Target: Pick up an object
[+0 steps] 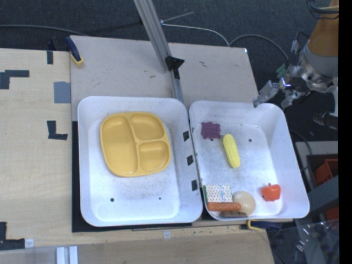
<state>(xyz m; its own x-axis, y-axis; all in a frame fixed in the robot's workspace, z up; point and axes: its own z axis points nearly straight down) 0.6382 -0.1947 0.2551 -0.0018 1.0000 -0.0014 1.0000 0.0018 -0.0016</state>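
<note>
Picking well from here calls, I judge, for bringing the pincer (273,94) in over the right bin (286,131), settling on one free-standing piece, and lowering with a finger on each long side of it. The pincer hovers above that bin's far right corner with its fingers spread apart and nothing between them. The corn (231,150), mid-bin with bare floor all round, lies well apart from it down and to the left, with a purple piece (210,130) just beyond the corn.
</note>
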